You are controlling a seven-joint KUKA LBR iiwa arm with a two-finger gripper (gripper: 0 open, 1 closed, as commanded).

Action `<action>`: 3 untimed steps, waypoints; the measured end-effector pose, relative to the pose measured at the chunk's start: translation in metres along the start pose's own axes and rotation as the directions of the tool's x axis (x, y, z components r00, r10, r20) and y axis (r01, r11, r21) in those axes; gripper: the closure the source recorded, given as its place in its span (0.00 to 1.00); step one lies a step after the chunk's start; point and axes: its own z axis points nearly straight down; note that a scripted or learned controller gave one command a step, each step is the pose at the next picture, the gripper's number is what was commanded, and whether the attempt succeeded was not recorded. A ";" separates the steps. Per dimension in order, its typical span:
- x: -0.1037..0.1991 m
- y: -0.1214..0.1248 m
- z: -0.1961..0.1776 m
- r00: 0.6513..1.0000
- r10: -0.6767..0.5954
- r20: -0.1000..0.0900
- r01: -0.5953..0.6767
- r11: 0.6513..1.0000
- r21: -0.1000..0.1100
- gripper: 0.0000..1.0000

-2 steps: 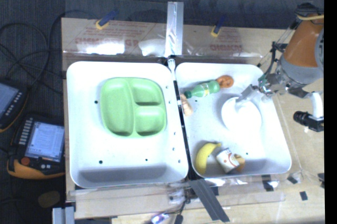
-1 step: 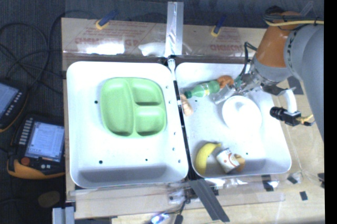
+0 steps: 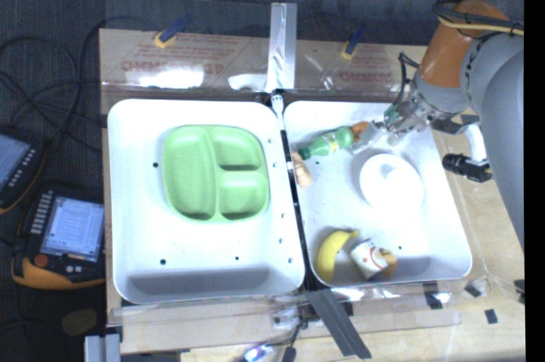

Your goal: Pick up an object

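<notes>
Beside the green bottle (image 3: 330,142), a white bowl (image 3: 390,181).

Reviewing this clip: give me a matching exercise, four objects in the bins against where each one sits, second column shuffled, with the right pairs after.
Things:
1. green divided plate
2. banana
3. green bottle
4. white round lid

Places:
A. near front edge of the right bin, beside a small carton
B. middle of the left bin
C. back of the right bin, lying on its side
D. right half of the right bin, below the gripper

Pairs: 1-B, 2-A, 3-C, 4-D
</notes>
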 end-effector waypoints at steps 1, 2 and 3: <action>0.007 -0.054 -0.001 0.999 0.035 0.010 -0.035 0.999 -0.024 0.00; 0.006 -0.005 0.001 1.000 -0.009 0.013 0.010 1.000 -0.015 0.00; 0.005 -0.004 -0.010 1.000 -0.011 0.020 0.011 1.000 -0.021 1.00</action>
